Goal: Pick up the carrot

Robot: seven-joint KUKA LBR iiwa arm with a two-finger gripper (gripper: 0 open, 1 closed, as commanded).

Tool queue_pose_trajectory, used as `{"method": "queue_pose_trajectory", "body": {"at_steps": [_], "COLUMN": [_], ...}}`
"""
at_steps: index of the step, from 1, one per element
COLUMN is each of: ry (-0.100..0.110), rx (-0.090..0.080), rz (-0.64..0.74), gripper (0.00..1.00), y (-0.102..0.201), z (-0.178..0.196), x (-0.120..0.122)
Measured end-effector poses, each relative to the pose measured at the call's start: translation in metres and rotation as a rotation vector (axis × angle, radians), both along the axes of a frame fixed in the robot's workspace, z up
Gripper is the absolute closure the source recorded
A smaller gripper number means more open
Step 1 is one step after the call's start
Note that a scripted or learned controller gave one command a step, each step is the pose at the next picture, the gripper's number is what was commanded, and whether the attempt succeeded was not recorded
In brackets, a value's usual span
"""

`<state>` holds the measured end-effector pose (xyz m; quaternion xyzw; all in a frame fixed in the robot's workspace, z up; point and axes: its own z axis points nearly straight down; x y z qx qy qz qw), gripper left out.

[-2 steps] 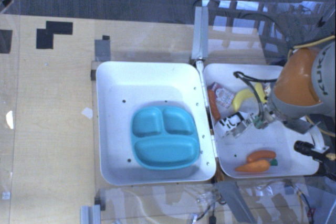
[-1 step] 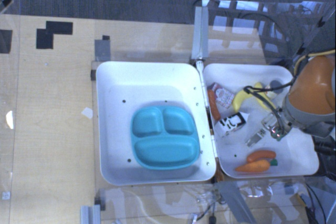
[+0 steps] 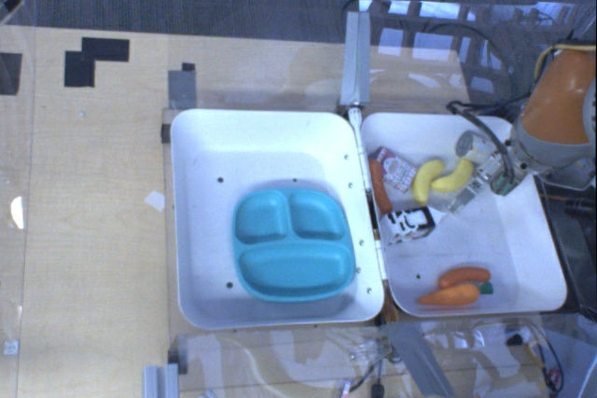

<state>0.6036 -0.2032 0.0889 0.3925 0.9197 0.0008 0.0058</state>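
Currently the claw [image 3: 478,180] sits over the upper half of the right bin [image 3: 550,275], at the end of the grey arm with the orange band [image 3: 560,107] that reaches in from the right. Whether the claw is open or closed cannot be told from this view; its tip lies just beside, possibly touching, the yellow banana [image 3: 438,179], and no object is seen held by it.

Around the claw, the right bin also carries a small crumpled packet [image 3: 399,171], a reddish item [image 3: 379,185] along the left wall and a black-and-white object [image 3: 409,222] below the banana.

The carrot [image 3: 449,295] lies near the front wall of the same bin, well apart from the claw. It rests flat, with its green end [image 3: 485,290] pointing right. A second, shorter orange piece [image 3: 464,276] lies just behind it, close or touching.

The left bin [image 3: 196,200] holds a blue sectioned plate [image 3: 293,243]. Both bins stand on the wooden tabletop [image 3: 93,200].

Task status, as a judgement: the pick is not yet done. The carrot is on the bin floor, untouched. Remaining steps: move the claw toward the front of the bin, descend over the carrot, grip it, lift.
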Motion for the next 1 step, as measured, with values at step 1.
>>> {"method": "queue_pose_trajectory", "body": {"at_steps": [1], "ry": [0.001], "rx": [-0.003], "rz": [0.279], "gripper": [0.0], "y": [-0.0024], "z": [0.1332], "x": [-0.0555]}}
